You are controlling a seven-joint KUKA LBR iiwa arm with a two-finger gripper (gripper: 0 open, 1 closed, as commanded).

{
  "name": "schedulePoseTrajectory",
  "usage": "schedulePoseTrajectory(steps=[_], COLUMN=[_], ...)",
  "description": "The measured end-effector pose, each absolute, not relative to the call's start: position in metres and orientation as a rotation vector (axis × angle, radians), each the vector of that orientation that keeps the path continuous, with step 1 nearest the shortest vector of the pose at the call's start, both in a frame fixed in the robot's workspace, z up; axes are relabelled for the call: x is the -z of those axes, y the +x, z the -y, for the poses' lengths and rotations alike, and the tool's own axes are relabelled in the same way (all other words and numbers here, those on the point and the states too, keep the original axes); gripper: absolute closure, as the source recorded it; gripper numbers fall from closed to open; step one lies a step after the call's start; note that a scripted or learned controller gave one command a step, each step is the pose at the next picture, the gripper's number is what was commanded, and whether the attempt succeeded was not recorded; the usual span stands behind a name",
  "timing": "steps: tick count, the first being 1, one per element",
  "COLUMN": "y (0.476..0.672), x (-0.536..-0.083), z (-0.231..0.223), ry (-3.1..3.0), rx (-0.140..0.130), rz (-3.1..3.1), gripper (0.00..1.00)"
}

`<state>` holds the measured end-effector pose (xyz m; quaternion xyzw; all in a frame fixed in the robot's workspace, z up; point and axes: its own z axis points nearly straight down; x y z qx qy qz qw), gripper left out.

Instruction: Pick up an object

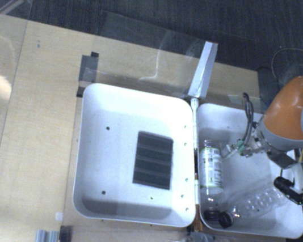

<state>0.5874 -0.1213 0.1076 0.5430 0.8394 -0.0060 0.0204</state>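
A small clear bottle [211, 166] with a pale label lies on its side in the right bin [221, 119], close to the bin's left wall. It runs lengthwise along that wall. Near the bottom of the same bin sits a small black object [219, 217], just below the bottle. To the right of the black thing lies a clear plastic piece [257, 202], hard to make out against the white floor.

The gripper [242, 150] is over the right bin, a little to the right of the bottle's top end. It is small and partly hidden by wires, so it is too hard to see how it is set. Nothing can be seen held in it. The arm [297, 110] comes in from the right side, with its big orange band sitting above the bin's right part. The grey wrist points down and to the left, toward the bottle.

The left bin [88, 136] is next to it, touching side to side. In its middle lies a dark ribbed rectangle [153, 160], flat on the floor. Both bins rest on a light wooden bench [27, 143].
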Motion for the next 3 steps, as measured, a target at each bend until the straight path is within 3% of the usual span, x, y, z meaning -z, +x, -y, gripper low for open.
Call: schedulePoseTrajectory(steps=[1, 2, 3], y=[0.612, 0.616, 0.656], x=[-0.094, -0.095, -0.092], z=[0.129, 0.129, 0.121], ry=[1.534, 1.559, 1.454], rx=[0.042, 0.037, 0.017], rz=[-2.717, -2.692, -2.769], gripper=[0.00, 0.00, 0.00])
